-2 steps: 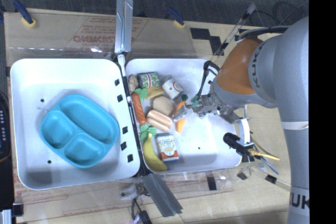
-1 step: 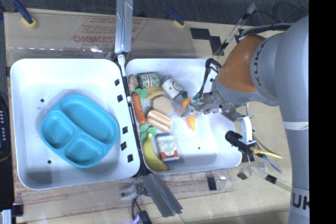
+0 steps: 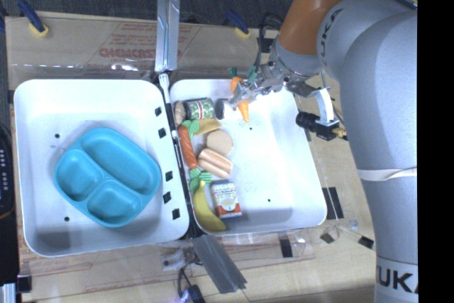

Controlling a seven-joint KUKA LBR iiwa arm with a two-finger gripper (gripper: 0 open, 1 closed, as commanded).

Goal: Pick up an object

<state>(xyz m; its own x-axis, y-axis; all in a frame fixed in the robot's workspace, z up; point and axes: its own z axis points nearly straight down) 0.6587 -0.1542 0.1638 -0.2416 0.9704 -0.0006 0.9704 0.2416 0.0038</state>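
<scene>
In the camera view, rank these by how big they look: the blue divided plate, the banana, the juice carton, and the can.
Largest to smallest as they appear:
1. blue divided plate, by far
2. banana, long, partly tucked under the carton
3. juice carton and can: too alike to rank.

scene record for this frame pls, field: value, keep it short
arm: reaches in from the right, over the right bin
gripper: above that bin's far edge, small orange carrot-like piece at its fingertips; hold unclear
left bin: blue divided plate
right bin contents, along left wall: can, carrot, hot dog, banana, small carton
task state: pick not confirmed
</scene>
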